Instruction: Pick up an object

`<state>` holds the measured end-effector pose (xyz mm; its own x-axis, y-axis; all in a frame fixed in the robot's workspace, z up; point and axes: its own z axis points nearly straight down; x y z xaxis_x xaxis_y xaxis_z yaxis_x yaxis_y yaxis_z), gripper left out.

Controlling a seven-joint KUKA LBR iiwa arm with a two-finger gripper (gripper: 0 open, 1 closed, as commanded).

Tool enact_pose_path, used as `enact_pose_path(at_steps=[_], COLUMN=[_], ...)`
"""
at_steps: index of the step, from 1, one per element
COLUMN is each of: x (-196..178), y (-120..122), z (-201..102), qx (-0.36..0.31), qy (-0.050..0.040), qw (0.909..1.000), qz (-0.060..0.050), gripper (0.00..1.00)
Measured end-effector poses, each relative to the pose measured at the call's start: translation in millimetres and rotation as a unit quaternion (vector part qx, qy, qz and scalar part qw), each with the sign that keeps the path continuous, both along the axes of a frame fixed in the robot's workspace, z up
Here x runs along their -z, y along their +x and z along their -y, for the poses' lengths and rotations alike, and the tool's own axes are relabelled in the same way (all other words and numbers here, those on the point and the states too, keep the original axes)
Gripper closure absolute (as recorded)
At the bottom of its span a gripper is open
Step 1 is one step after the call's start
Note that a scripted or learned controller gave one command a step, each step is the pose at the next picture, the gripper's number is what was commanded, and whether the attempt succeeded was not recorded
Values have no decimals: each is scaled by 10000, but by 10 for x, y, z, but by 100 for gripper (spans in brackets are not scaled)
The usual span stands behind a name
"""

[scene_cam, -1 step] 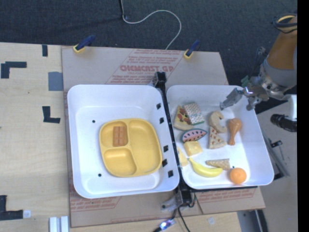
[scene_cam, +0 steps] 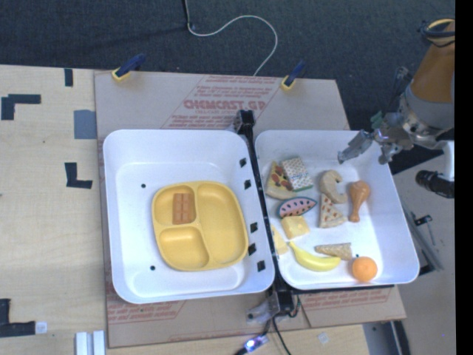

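Hovering over glossy plastic food, the metal pincer (scene_cam: 367,145) nears a smooth drumstick (scene_cam: 358,197).

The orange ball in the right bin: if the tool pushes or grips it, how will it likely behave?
The orange ball looks round and smooth, so a push would probably send it rolling. It lies near the right bin's front wall, which may stop it. It could also squirt out of the tool.

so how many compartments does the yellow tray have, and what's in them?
3. The yellow tray in the left bin has an upper-left compartment holding a brown bar, a tall right compartment and a lower-left compartment.
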<state>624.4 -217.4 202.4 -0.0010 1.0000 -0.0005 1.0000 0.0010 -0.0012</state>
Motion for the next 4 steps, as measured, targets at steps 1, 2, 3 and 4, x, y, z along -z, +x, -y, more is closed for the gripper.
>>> enact_pose_path(at_steps=[1, 2, 3, 4], x=[469, 993, 1188, 1069], y=[62, -16, -14, -4], z=[24, -63, -75, -84], qx=[-8, -8, -14, -21], qy=[-2, 1, -11, -11], qw=[10000, 10000, 10000, 10000], qz=[-18, -22, -4, 6], gripper=[0, 0, 0, 100])
